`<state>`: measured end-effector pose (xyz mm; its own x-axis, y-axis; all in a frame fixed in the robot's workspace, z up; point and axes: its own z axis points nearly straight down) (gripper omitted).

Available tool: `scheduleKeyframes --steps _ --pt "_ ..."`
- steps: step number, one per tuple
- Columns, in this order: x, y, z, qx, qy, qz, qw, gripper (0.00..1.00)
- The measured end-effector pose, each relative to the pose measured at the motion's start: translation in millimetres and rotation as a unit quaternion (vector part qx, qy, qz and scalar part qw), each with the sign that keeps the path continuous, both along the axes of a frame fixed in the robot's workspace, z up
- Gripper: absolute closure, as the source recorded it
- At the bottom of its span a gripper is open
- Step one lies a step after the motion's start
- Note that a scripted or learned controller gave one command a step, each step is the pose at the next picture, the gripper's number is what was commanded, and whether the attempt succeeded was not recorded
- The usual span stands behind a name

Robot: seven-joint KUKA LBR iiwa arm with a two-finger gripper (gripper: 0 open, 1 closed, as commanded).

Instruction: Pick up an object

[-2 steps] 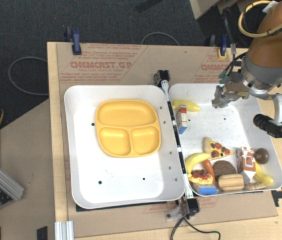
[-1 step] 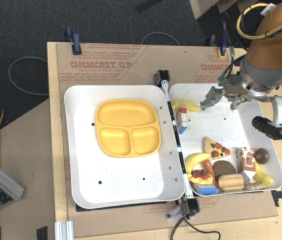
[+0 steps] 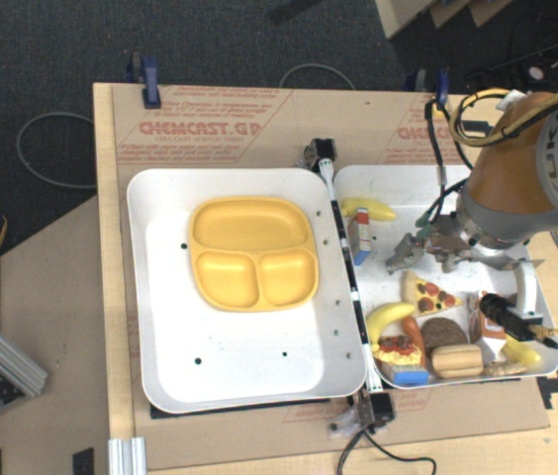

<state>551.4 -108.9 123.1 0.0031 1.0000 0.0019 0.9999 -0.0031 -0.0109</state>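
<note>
My gripper (image 3: 427,258) hangs over the middle of the right bin (image 3: 398,188), the grey and orange arm reaching in from the right. Its fingers (image 3: 404,255) stand apart, open, with nothing between them. Just below it lies a pizza slice (image 3: 431,293). To its left is a small white, red and blue bottle (image 3: 360,236), with a yellow banana (image 3: 369,209) above that. Along the bin's front lie a second banana (image 3: 389,317), a brown round patty (image 3: 444,332), a tan bread roll (image 3: 454,361), a red and yellow toy (image 3: 398,347) and a blue piece (image 3: 410,376).
The left bin (image 3: 160,295) holds a yellow three-compartment plate (image 3: 253,250). A ridge with a black clamp (image 3: 320,151) at its far end separates the two bins. Cardboard bench edges surround both bins.
</note>
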Motion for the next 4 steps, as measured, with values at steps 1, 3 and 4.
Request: scheduleKeyframes --steps 1,3,4 --pt "-42.9 4.5 -36.9 -0.0021 -0.009 0.001 1.0000 0.00" --pt "-69.1 -85.9 -34.1 -0.0061 -0.015 0.000 0.9999 0.00" --pt "-14.0 10.1 -10.4 0.0004 -0.009 0.007 0.9999 0.00"
